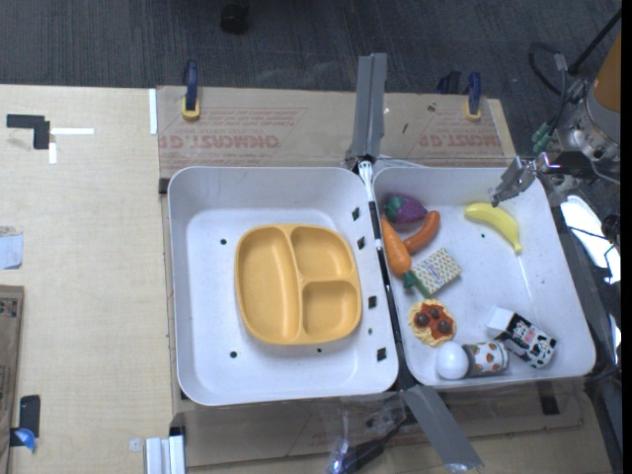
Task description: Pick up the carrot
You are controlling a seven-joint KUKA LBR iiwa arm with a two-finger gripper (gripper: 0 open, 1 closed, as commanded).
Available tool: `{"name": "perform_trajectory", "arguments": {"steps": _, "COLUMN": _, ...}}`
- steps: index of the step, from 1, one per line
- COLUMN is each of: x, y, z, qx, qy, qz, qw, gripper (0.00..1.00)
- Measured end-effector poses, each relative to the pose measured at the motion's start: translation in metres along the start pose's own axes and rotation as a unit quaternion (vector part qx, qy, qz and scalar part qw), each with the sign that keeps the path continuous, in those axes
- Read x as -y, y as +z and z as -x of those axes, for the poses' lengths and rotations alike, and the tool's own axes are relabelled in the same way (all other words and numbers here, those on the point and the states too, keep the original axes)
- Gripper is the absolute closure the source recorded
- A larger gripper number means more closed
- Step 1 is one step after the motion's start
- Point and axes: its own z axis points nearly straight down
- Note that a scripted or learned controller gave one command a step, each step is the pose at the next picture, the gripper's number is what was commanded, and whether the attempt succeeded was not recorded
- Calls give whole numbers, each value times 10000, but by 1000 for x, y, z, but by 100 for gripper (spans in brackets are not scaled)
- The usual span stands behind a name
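Observation:
The carrot (396, 249) is orange and lies lengthwise against the left wall of the right bin (568, 294), with a green tuft at its near end. A purple eggplant (405, 208) sits just behind it and a red-orange sausage (423, 231) lies touching its right side. My gripper (512, 186) hangs over the bin's far right corner, just right of a yellow banana (497, 222). It is well away from the carrot and nothing shows in its grasp.
A yellow divided plate (296, 284) sits in the left bin (197, 294). The right bin also holds a checkered cracker (436, 269), a small pizza (433, 322), a white egg (452, 361), a can (486, 357) and a cow-print carton (526, 338).

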Motion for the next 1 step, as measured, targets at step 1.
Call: {"name": "perform_trajectory", "arguments": {"steps": 1, "x": -43, "y": 79, "z": -74, "qx": 0, "qy": -345, "qz": -5, "qw": 9994, "gripper": 0}}
